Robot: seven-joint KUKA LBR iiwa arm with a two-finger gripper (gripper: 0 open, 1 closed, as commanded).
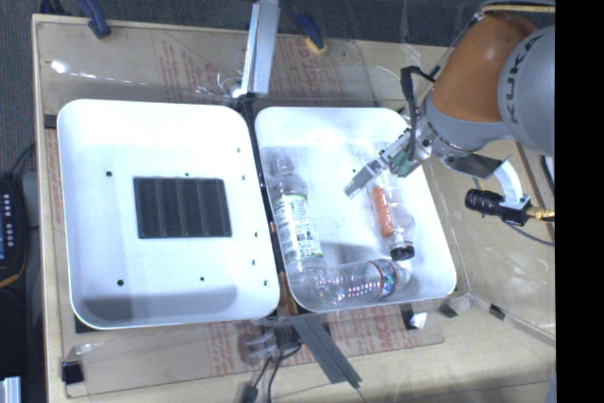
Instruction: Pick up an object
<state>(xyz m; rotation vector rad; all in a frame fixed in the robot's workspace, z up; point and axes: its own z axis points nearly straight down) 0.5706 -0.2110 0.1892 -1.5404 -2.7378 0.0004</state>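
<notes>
Bottles (294, 220) in right bin (321, 123), gripper (363, 179) above

Light was bright and even; the white bins (156, 123) glared, nearly blown out. Soft shadows lay along their near walls. Detail was slightly soft.

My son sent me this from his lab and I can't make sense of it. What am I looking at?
This is one camera looking down at a slant on a bench. The grey and orange thing at the right is a robot arm; its gripper, a two-finger claw, hangs over the right bin. That bin has two clear plastic bottles: one upright bottle along the left wall, one bottom bottle along the near wall, plus a small orange item under the gripper. The left bin shows a dark ribbed panel. The arm is meant to pick something up; I can't see anything held.
</notes>
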